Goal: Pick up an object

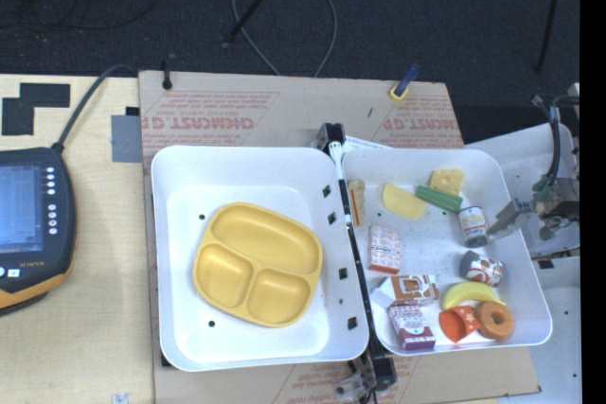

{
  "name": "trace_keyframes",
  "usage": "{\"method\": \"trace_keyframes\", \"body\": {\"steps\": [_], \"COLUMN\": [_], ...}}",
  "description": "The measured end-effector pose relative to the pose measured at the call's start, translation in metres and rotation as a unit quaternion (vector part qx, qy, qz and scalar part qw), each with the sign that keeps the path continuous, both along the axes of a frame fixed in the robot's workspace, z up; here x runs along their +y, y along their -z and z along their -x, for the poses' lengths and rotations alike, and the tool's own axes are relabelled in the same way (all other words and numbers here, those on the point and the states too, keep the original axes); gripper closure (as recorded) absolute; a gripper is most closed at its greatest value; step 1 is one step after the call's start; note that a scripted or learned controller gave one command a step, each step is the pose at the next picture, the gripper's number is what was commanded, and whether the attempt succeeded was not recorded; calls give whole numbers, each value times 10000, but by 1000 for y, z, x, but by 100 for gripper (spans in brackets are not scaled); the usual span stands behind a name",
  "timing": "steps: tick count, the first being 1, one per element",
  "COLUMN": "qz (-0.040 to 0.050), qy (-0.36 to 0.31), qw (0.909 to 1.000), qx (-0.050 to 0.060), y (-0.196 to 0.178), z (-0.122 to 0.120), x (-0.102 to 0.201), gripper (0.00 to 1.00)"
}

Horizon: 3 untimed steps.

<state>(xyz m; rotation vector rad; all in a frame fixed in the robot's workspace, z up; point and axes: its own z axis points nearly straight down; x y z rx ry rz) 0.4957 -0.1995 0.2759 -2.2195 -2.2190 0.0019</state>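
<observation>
The right bin (511, 167) holds several small items. Among them are a yellow cheese wedge (447, 180), a green stick (437, 197), a pale yellow slice (404, 202) and an upright can (472, 224). A can on its side (481, 271), a banana (471, 293), a donut (494, 321) and a red-orange fruit (453, 324) lie nearer the front. Three printed cartons (384, 249), (415, 287), (410, 324) lie in the middle. My gripper (532, 211) hangs at the bin's right wall, just right of the upright can, partly cut off by the view's edge. Nothing is seen held in it.
The left bin (180, 194) carries a yellow divided plate (258, 262). A black divider with clips (346, 241) runs between the bins. A teach pendant (28, 213) lies on the bench at far left. Cables (284, 5) trail across the dark floor behind.
</observation>
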Motion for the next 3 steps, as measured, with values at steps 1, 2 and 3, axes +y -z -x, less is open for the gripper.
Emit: {"method": "trace_keyframes", "body": {"steps": [1,2,3], "qz": [45,32,-3], "qy": [-3,-32,4], "qw": [9999,9999,10000], "qx": [-109,-136,11], "y": [157,165,179], "z": [-5,11,-5], "x": [-5,-12,-5], "gripper": [0,0,0]}}
